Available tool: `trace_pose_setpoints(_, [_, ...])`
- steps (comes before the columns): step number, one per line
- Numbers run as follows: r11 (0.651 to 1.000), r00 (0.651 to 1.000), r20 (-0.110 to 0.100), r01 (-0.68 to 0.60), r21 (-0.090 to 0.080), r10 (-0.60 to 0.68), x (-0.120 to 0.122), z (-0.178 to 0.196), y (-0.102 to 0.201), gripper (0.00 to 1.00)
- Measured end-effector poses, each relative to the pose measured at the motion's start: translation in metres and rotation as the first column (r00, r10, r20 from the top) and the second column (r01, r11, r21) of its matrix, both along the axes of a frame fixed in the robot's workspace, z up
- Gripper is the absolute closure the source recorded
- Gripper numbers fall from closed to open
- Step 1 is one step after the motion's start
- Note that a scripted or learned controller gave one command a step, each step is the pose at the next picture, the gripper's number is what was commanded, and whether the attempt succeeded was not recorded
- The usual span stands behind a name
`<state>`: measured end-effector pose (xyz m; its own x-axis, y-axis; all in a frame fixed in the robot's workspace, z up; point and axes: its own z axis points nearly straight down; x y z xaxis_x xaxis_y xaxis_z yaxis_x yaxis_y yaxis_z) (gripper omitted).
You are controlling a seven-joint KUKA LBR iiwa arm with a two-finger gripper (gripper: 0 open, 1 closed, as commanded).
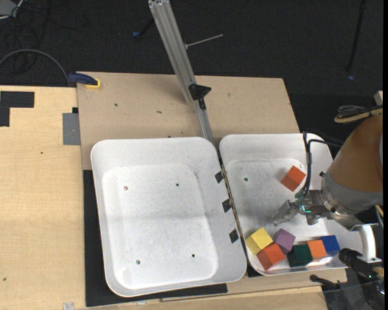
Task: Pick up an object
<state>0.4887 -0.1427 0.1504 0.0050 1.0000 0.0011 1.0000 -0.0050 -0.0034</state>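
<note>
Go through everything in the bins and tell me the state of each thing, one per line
Gripper: low in the right bin, holding nothing visible.
Orange block: alone, tilted.
Yellow block, red block, purple block, green block, orange-and-blue block: clustered at the near edge.

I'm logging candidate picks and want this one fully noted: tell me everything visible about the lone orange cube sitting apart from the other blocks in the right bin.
The orange cube is a small solid-coloured block with flat faces and sharp edges, matte, perhaps wood or plastic. It rests in the upper right part of the right bin, turned at an angle to the bin's walls. It stands alone on the white floor, apart from the cluster of blocks along the near rim. The end effector sits just below it in the picture, not touching it.
</note>
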Motion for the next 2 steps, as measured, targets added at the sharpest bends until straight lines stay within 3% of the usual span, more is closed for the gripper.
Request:
trace_pose_setpoints(1, [1.0, 1.0, -0.002, 0.003, 0.0, -0.003, -0.0003, 0.0095, -0.0008, 1.0])
trace_pose_setpoints(2, [1.0, 1.0, -0.003, 0.002, 0.001, -0.002, -0.0006, 0.0187, -0.0017, 1.0])
